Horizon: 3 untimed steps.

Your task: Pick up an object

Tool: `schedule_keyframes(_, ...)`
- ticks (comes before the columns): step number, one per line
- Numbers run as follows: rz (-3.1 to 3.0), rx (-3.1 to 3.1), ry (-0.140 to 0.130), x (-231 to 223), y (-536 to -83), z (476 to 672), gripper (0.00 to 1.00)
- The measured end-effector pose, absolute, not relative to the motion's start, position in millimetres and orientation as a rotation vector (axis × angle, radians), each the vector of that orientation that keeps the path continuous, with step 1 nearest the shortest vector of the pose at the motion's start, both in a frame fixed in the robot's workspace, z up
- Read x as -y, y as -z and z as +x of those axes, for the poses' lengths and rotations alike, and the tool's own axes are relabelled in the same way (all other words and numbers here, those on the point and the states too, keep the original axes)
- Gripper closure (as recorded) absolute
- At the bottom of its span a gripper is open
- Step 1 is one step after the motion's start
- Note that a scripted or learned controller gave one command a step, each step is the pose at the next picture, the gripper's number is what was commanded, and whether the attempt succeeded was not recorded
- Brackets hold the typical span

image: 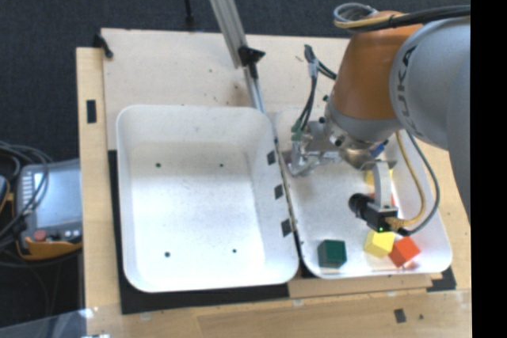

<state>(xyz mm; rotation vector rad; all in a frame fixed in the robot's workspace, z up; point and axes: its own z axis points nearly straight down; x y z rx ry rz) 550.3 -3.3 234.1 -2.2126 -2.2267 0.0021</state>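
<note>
The green block (332,252) looks like a small, stiff cube, light enough by my guess for one easy lift, and not fragile. Its faces seem smooth and flat, so I'd take it across two opposite sides, squarely, since a corner grip would likely let it twist out. It is dark green and matt, sitting flat with free space on every side, which makes it the easiest of the lot. From the pincer (300,158) it lies well apart, toward the bin's front rim. Beyond it from the pincer sit a yellow block (379,244) and an orange block (405,250), which seem to touch each other, so closing on either could nudge its neighbour. All three rest on the floor of the right bin (333,206). The pincer hangs low by that bin's inner wall, holding nothing I can see; whether it is open or closed I cannot tell. On the pincer's other side is the left bin (198,202), and both sit on the desk (174,67)
</note>
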Motion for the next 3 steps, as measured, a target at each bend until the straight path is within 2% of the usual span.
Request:
schedule_keyframes(1, -2.213, 2.229, 0.002, -43, -225, 567.5, 1.0)
schedule_keyframes(2, -2.213, 2.23, 0.005, -99, -235, 592.9, 1.0)
schedule_keyframes(3, -2.216, 2.228, -0.003, -95, -235, 592.1, 0.0)
